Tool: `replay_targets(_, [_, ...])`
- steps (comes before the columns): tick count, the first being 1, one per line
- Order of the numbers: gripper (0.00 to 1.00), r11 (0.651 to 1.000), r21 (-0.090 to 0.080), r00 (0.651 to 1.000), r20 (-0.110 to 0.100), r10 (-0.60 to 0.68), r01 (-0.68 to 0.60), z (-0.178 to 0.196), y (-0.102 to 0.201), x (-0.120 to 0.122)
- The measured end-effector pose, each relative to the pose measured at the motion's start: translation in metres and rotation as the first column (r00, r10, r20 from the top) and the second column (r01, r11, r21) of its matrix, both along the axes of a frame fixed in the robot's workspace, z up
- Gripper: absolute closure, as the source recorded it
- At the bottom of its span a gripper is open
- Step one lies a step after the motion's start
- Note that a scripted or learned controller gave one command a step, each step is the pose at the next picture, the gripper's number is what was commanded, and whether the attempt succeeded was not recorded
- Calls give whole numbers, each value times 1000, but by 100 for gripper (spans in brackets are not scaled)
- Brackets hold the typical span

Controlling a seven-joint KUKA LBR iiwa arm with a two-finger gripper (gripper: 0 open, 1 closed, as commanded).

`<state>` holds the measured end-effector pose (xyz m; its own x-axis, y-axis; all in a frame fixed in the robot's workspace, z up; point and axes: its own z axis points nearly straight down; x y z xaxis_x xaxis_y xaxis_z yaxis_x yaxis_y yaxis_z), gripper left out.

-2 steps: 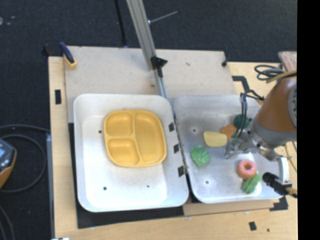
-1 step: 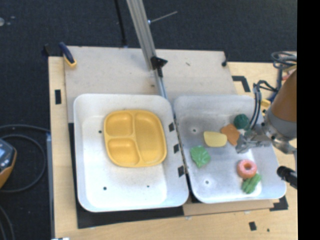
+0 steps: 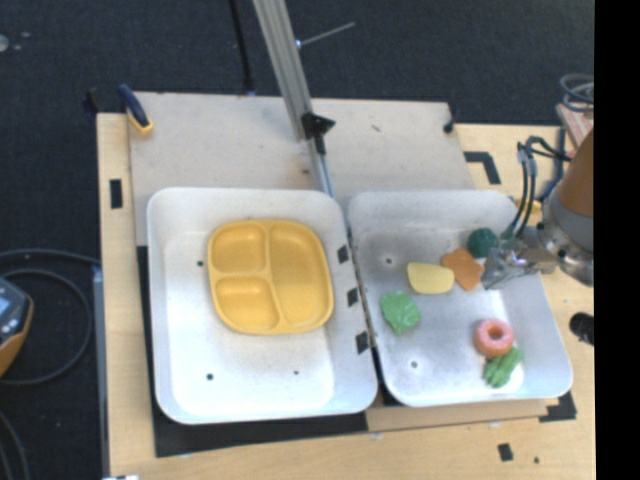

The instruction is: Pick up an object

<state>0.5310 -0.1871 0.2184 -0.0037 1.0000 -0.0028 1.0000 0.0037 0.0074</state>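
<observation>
The gripper (image 3: pixel 497 271) was low in the right bin (image 3: pixel 440 378), touching the orange piece (image 3: pixel 462 265) (jaws' state: I cannot tell); this piece seemed light, flat and stiff; its thin edges probably offered the best grasp.

A pale wooden bench (image 3: pixel 250 138) stands on dark floor (image 3: pixel 450 28) (black cables (image 3: pixel 50 298) loop at left), with a metal pole (image 3: pixel 285 58) rising behind.
</observation>
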Motion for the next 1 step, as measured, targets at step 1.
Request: replay_targets(1, [100,1000,-1,1000,2,1,-1,61,6,-1])
